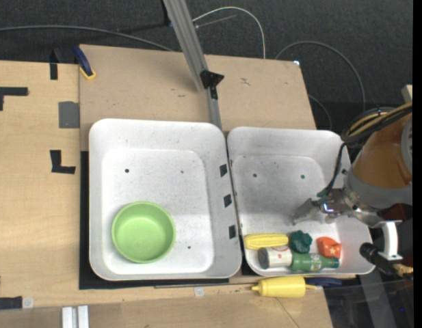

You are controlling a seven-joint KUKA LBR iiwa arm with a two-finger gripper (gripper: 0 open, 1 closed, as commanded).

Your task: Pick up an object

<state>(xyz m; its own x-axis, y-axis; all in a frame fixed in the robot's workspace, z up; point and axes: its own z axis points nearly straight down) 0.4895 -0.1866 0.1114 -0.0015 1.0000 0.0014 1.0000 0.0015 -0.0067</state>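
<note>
**Ana:** Toys sit bunched along the near edge of the right bin (279, 142): a corn cob (265, 240), a dark green lump (301, 239), an orange piece (328, 247), a small can (273, 257) and a green bottle (313, 263), all touching or just beside one another. Which one should it go for?

**Ben:** My pick is the orange piece or the green lump, since they lie nearest the gripper (308, 210). It hangs low over the middle of that bin, a little to the far side of the pile, and nothing is between its fingers.

**Ana:** Are the fingers spread or closed?

**Ben:** I cannot tell; they show as a grey blur.

**Ana:** So how does it do this well?

**Ben:** It should come straight down over one item, not over the seam between two. The pile is tight, so a slanted approach would likely shove things against the bin wall. It should line the fingers across the narrow side of the target and close only once they are around it.

**Ana:** And the green bowl (143, 231) in the left bin (156, 132)?

**Ben:** That stands alone in the near left corner, well apart from the arm. Its rim is easy to grip, but it means a long reach.

**Ana:** The yellow bottle (282, 287)?

**Ben:** It lies outside on the bench, just near of the right bin, so I would leave it
</note>
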